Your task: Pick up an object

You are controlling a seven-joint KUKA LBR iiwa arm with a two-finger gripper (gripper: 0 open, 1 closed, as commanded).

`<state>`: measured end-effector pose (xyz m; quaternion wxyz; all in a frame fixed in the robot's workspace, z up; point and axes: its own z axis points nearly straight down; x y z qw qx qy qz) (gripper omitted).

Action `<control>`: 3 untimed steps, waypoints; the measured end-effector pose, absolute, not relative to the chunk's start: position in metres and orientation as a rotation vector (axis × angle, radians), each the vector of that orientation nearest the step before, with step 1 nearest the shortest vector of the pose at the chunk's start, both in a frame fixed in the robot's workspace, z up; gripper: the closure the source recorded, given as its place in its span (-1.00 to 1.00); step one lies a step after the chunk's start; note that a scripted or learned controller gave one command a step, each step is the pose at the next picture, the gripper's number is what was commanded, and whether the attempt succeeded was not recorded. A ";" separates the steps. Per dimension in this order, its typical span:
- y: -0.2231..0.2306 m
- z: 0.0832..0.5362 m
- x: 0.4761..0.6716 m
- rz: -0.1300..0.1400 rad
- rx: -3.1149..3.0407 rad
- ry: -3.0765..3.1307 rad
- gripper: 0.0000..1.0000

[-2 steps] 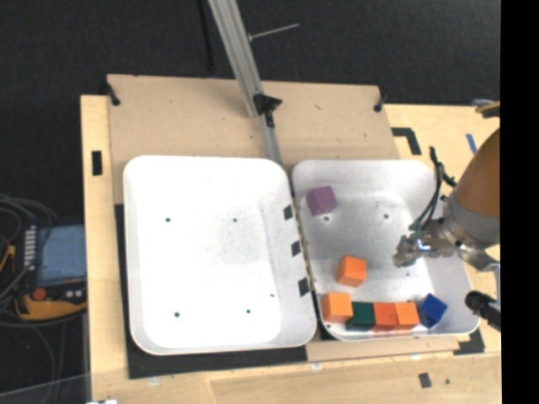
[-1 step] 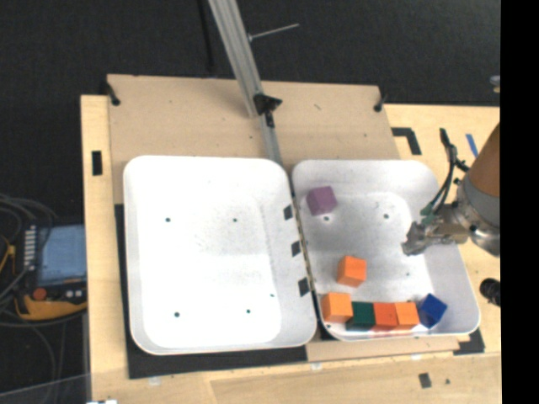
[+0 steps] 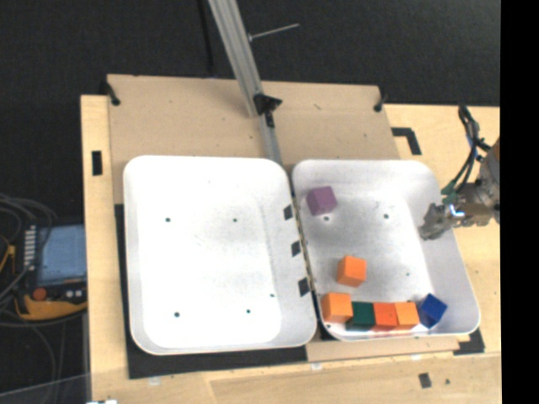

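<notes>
Two white bins on a wooden counter [image 3: 210,116], blocks in the right one.
Left bin [image 3: 210,251]: bare. Right bin [image 3: 379,192]: purple block [image 3: 321,199] near the top left; orange block [image 3: 352,269] mid-bin; a row of orange, green, orange, orange and blue blocks [image 3: 383,312] along the near edge. Gripper [image 3: 438,219] over the right rim, holding nothing visible; finger spread cannot be told.

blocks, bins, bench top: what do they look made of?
Purple block and the orange block near it: flat even colour, sharp edges, no shine; probably painted wood or matte plastic, the view leaves that open. Right bin: smooth white with rounded corners and a moulded rim, likely plastic, grey scuffs on the floor. Bench top: pale tan, matte, looks like wood board or fibreboard.
</notes>
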<state>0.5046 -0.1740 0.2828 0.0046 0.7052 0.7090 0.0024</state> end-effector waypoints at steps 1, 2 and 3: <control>-0.124 0.268 0.534 0.001 2.212 2.227 1.00; -0.080 0.272 0.557 0.003 2.213 2.228 1.00; -0.029 0.273 0.584 0.003 2.213 2.227 1.00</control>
